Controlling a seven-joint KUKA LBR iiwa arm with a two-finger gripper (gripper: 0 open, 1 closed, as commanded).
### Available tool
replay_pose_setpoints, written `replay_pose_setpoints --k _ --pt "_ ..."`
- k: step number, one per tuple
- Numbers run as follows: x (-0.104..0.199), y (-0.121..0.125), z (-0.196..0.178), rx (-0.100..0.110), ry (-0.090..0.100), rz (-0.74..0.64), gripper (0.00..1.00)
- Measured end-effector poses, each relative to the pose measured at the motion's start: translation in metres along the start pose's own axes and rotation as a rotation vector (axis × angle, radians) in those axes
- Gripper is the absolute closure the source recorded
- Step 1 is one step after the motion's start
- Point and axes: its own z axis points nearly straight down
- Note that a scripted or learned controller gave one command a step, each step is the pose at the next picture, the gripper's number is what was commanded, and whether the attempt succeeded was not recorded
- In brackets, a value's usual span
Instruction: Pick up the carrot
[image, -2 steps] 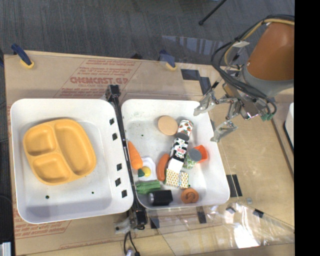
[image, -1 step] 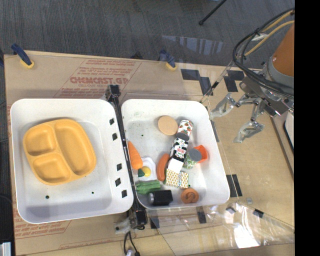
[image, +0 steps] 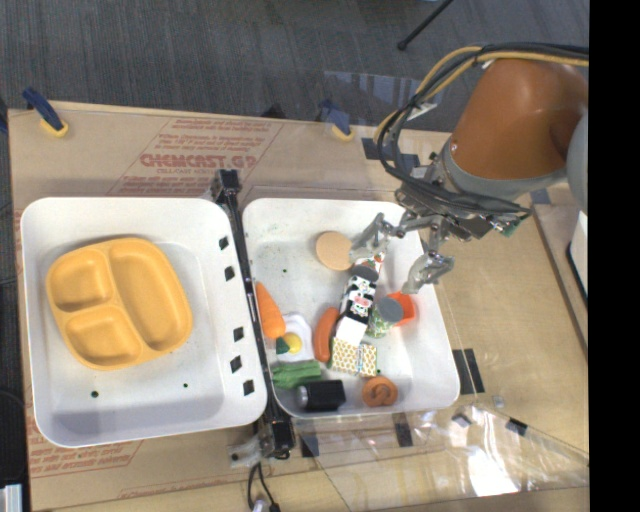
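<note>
Pincer (image: 404, 248) hangs spread and empty over the right bin's (image: 440, 340) far side; the carrot (image: 269, 311) lies well to its left against the bin wall, likely light, stiff, smooth plastic, best pinched across its thick middle

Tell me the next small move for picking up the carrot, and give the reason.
Probably shift the claw toward the left wall of the right bin and a little nearer the camera, stopping above the carrot. The claw hangs open over the bin's far right part with nothing between its fingers, while the carrot lies along the left wall beside the fried egg toy.
</note>
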Motion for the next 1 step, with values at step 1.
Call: replay_pose_setpoints --k 1 --pt "-0.0042 -0.0985 -0.0517 0.021 -0.004 0.068 0.00"
